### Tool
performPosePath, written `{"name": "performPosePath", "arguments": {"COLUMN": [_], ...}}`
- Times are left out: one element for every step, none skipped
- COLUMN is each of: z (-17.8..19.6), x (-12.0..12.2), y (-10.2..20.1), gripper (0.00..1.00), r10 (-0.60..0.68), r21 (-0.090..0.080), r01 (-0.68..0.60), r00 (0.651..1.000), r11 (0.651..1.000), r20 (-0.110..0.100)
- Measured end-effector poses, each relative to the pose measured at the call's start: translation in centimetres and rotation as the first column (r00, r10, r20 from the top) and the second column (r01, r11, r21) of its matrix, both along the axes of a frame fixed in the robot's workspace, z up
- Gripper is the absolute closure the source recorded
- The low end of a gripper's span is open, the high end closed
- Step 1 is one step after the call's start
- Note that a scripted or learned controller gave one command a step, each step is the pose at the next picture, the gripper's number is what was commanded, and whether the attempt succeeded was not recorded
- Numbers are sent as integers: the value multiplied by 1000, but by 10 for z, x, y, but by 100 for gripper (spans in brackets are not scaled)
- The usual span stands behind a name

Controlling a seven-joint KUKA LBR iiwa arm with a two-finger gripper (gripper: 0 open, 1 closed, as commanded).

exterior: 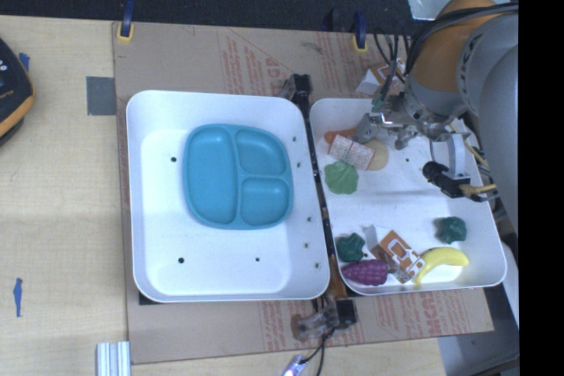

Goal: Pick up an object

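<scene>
No object is seen gripped; the objects lie loose in the right bin (414,189): a green leafy piece (341,179) and a labelled packet (351,151) near its upper left, and a purple piece (365,272), a yellow banana (441,260) and a dark green piece (452,229) along its lower edge. The claw (381,121) is lowered over the bin's upper part, just beside the packet, and whether it is spread or pressed together cannot be told. A blue divided plate (237,175) is held in the left bin (159,260) on the worktop (53,216).

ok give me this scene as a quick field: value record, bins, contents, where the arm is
left bin: holds a blue divided plate
right bin: toy food
right bin far end: green leafy piece, small packet
right bin near end: banana, purple grapes, dark green pieces
arm: over right bin's far end
gripper: above the packet, grip unclear
</scene>
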State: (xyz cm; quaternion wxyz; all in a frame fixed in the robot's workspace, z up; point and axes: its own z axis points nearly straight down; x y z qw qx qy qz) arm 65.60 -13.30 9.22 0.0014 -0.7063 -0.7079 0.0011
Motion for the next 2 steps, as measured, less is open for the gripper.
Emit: {"name": "performPosePath", "arguments": {"z": [0,0], "x": [0,0], "y": [24,23], "gripper": [0,0], "r10": [2,3], "r21": [1,1], "r01": [-2,-3], "r00": [1000,1000], "r11": [1000,1000], "r20": [-1,-2]}}
